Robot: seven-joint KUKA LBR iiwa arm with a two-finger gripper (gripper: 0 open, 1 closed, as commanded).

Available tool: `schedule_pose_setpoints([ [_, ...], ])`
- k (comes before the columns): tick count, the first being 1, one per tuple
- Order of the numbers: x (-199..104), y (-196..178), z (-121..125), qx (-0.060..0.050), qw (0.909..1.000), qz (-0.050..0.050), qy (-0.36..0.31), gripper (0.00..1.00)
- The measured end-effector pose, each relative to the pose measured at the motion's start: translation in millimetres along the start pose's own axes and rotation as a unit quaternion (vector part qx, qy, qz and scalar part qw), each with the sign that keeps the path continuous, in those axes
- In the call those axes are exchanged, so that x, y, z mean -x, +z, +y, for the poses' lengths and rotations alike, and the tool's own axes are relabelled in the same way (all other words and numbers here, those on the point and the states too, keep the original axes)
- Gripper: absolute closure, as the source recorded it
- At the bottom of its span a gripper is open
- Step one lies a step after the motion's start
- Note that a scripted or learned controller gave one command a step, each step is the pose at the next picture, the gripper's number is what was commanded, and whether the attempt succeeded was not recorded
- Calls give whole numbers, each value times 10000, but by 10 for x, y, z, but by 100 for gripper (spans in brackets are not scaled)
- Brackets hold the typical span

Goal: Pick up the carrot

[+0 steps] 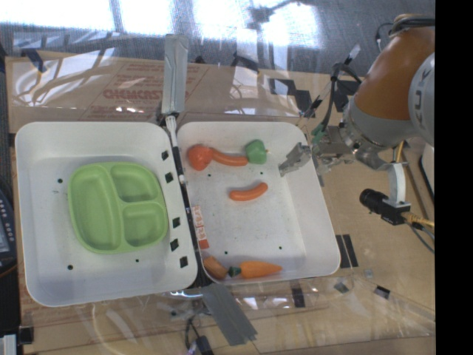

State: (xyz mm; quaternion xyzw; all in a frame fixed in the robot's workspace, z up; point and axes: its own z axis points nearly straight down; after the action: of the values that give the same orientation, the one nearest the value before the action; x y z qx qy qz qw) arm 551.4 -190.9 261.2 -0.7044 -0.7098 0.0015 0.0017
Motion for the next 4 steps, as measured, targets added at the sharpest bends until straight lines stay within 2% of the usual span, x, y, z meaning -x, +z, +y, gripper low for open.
schedule_pose_setpoints([
  [1,-191,720,-659,-4,9980,4,626,0],
  [2,-852,1588,-740,-2,9989,7,461,0],
  [3,-139,1236,-742,16,9998,0,199,0],
  [4,-145,1144,-732,15,9999,-1,165,100],
])
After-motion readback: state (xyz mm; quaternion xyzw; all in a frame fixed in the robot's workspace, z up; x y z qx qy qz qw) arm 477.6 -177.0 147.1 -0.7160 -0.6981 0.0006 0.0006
